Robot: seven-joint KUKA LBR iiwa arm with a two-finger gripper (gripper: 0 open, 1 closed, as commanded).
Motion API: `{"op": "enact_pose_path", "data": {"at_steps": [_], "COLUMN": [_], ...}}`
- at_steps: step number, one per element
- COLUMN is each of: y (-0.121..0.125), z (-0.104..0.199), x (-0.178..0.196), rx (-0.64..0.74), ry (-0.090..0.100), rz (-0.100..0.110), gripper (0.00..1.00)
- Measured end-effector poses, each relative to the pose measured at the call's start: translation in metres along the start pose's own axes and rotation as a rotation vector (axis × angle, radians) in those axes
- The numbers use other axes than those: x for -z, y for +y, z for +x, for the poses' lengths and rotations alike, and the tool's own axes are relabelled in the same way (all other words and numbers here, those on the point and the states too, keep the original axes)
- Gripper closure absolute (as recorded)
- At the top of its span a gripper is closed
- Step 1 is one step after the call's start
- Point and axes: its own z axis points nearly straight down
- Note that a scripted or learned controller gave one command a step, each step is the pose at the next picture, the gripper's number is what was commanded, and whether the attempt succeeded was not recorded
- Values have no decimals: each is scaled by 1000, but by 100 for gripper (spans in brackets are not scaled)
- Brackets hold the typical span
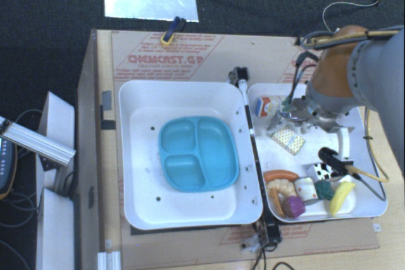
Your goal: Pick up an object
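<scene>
We hang the gripper point(288, 116) near the right bin's point(367, 215) far edge, above a checkered packet point(287, 140); we cannot tell its opening. Crowded toys nearby could spoil our grasp.

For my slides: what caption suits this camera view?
Grey arm's gripper above right white bin of small toys; blue three-compartment plastic tray in left white bin.

light: bright, even overhead | shadows: soft | glare: white bins point(190, 95) | focus: slightly soft
</scene>
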Motion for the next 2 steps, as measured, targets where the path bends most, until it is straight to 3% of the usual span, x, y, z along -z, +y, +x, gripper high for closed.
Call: {"op": "enact_pose_path", "data": {"at_steps": [1,2], "y": [1,1], "z": [0,0], "x": [11,11], "rx": [1,1], "ry": [0,0], "rz": [-3,-3], "gripper": [100,0]}}
